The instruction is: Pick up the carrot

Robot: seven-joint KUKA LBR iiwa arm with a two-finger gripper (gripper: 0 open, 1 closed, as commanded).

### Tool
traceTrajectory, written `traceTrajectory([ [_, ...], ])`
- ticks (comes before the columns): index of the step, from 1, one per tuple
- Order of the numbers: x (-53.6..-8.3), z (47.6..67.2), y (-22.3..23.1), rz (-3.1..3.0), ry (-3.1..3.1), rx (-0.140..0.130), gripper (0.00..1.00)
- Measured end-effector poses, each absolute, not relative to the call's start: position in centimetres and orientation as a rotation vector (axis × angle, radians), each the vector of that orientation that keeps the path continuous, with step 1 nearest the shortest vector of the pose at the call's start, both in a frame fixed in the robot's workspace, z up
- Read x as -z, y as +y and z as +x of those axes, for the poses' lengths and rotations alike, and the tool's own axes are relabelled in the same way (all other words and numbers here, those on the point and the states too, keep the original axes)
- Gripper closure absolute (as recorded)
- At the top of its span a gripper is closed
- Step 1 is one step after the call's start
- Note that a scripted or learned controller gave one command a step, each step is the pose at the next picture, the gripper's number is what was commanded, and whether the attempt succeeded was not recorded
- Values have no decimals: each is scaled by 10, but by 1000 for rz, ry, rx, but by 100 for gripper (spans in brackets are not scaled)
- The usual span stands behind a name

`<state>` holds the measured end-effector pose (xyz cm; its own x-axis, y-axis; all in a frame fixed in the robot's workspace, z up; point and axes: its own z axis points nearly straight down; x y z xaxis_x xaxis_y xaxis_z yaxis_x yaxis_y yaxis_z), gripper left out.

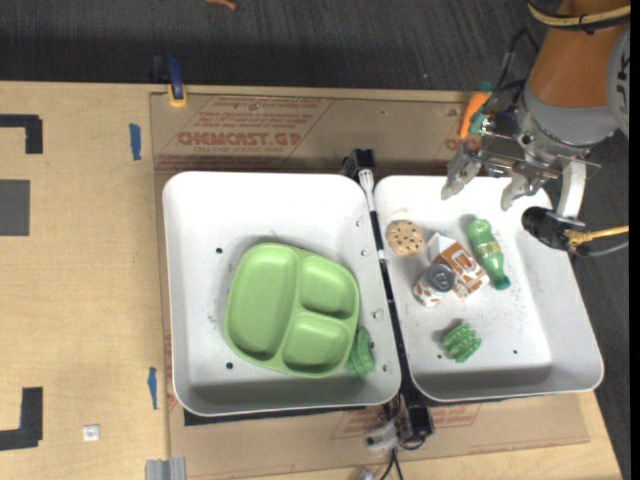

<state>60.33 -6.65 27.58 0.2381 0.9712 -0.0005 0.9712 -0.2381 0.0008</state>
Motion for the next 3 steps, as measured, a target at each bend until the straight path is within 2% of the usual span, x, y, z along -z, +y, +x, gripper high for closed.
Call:
traceTrajectory([
  [1, -184, 556, 1, 2466, 1949, 3, 0],
  [2, -209, 512, -97, 2142, 2301, 1, 0],
  [3, -269, 488, -53, 2508, 1890, -1, 0],
])
